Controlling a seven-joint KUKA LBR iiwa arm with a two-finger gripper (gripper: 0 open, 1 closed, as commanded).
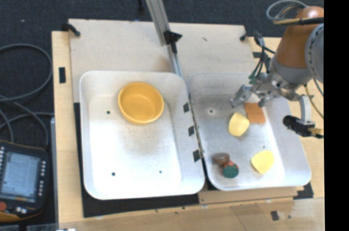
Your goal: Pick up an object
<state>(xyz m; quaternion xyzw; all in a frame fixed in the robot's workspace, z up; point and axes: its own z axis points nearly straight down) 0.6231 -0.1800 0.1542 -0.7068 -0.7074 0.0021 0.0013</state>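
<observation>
Gripper [255, 95] over right bin [289, 172], fingers spread open, nothing between them. Orange block [255, 114] just below fingertips, pale yellow piece [238, 124] touching it. Second yellow piece [262, 161], brown and green lumps [226, 164] nearer front. Yellow bowl [141, 103] in left bin [98, 170].

No legible text, label or number anywhere on bench, bins or objects.

grey arm [297, 50] reaches in from the right, wrist angled down-left, jaws spread.
</observation>
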